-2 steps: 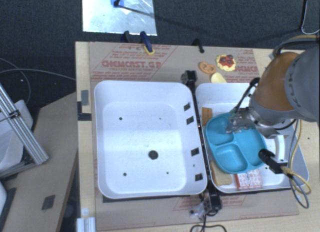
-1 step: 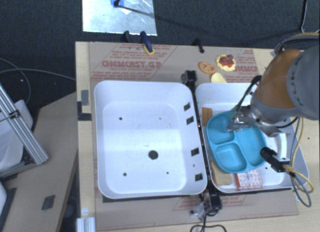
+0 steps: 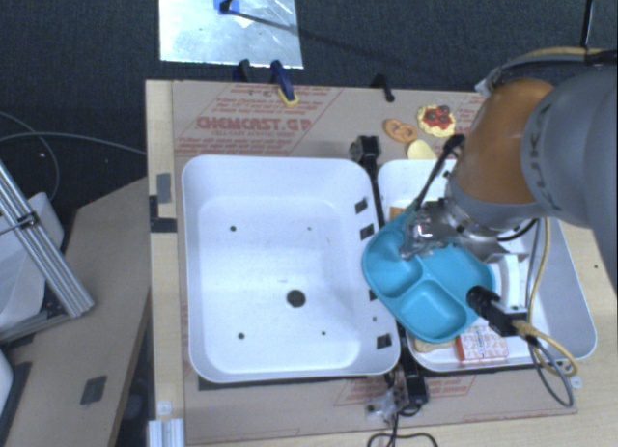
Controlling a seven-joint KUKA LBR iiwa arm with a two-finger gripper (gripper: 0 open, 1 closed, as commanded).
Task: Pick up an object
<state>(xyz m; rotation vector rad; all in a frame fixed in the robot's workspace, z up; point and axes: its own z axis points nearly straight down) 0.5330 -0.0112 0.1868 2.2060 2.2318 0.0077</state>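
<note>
Camera view: two white bins (image 3: 208,358), one blue divided tray (image 3: 425,286). Its long axis runs upper-left to lower-right. Can't tell the gripper (image 3: 421,235) state.

- Arm (image 3: 526,146) reaches in from the right over the right bin (image 3: 570,320).
- Gripper (image 3: 420,236) meets the far edge of a blue tray (image 3: 425,286).
- Tray overlaps both bins' shared edge.
- Left bin (image 3: 280,271) holds a small dark spot (image 3: 295,298).
- Toy foods (image 3: 420,126) lie far right.
</note>
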